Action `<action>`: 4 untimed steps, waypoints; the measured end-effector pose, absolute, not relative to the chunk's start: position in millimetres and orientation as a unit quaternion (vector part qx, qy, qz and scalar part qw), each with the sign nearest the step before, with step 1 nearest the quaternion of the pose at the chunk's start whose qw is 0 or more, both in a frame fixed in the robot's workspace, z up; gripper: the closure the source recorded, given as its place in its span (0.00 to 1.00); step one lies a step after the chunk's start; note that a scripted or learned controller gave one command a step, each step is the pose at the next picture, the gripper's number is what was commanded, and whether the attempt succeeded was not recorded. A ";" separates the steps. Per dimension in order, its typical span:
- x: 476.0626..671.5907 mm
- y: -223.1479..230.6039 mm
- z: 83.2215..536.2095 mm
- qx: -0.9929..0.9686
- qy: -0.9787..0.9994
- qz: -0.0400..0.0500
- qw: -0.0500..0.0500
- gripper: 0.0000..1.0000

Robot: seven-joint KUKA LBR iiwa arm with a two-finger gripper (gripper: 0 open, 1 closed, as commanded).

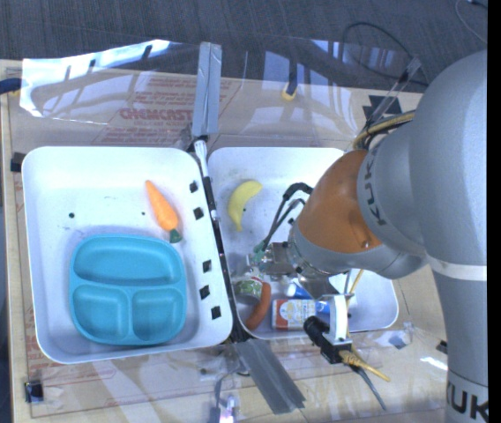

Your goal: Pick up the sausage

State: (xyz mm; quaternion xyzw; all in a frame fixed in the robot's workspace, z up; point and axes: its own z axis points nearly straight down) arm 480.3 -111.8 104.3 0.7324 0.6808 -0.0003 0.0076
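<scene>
White bins [48,170] on a cardboard-topped bench [100,104] – sausage [260,305] in right bin, finger state hidden by arm [383,210].

Arm [383,210] over right bin [233,161], sausage [260,306], banana [243,201]

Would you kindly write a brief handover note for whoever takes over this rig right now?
Claw: low in the right bin, over its near-left corner; finger state unreadable.
Sausage: lying on that bin's floor beside the milk carton, just below the claw, not lifted.
Also there: banana in the right bin; carrot and blue tray in the left bin.
Done: approach.
Left: grasp and lift.
</scene>
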 end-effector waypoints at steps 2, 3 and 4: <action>479.4 -125.0 102.9 0.757 0.653 0.002 0.002 1.00; 479.5 -125.0 103.0 0.757 0.653 0.002 0.002 0.00; 478.7 -144.7 93.7 0.759 0.652 0.002 0.001 0.00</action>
